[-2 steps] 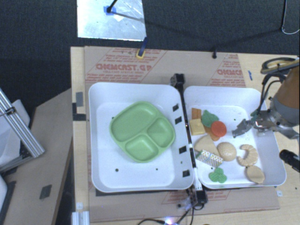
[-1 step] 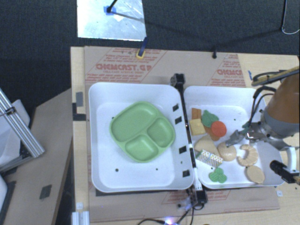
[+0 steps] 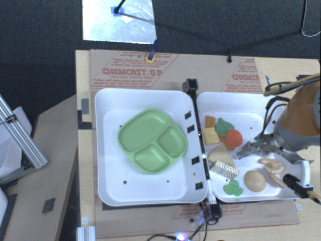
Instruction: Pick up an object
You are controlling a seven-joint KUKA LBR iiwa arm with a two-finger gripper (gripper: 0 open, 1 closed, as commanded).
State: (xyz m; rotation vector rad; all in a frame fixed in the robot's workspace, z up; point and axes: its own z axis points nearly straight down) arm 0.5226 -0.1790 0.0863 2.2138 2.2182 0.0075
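Note:
The right bin (image 3: pixel 251 115) holds several toy foods. There is an orange cracker (image 3: pixel 209 121), a green leafy piece (image 3: pixel 224 126), a yellow cheese block (image 3: pixel 210 135), a red tomato (image 3: pixel 233 138) and a beige wedge (image 3: pixel 220 156). Nearer the front lie a patterned wrapper (image 3: pixel 224 170), a small green sprig (image 3: pixel 232 188), a round beige bun (image 3: pixel 255 180) and a tan twisted pastry (image 3: pixel 272 165). My gripper (image 3: pixel 247 148) reaches in low from the right. Its tip lies just right of the tomato and above the wedge, and I see nothing held in it.
The left bin (image 3: pixel 108 134) holds a light green divided plate (image 3: pixel 152 140). A black clip strip (image 3: pixel 196 134) runs along the divider between the bins. My arm with its orange band (image 3: pixel 302 109) covers the right bin's right side. A foil sheet (image 3: pixel 118 13) lies behind the bench.

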